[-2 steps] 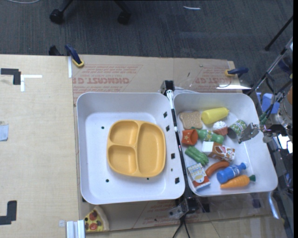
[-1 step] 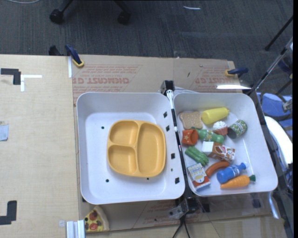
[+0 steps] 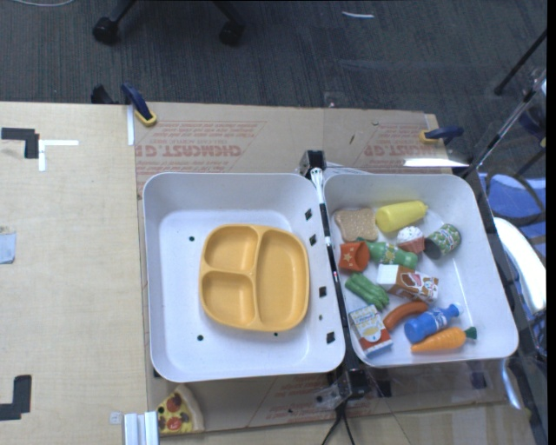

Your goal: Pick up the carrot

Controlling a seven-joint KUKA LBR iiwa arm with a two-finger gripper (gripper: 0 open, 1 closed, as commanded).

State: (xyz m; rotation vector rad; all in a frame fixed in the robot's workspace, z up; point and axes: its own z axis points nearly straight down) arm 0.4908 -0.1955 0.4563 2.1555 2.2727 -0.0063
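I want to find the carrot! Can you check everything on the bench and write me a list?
Surface: wooden bench with cardboard under two white bins.
Job's things: carrot lies at the near right of the right bin, beside a blue bottle.
Clutter: toy foods crowd the right bin; yellow divided plate in the left bin; pizza toy on the bench.
End effector: nothing seen.
Cables: black cable at the near edge.
Surroundings: grey carpet, chair base.

Plate [image 3: 255, 276] in left bin [image 3: 165, 287]; carrot [image 3: 440, 341] in right bin [image 3: 486, 261].
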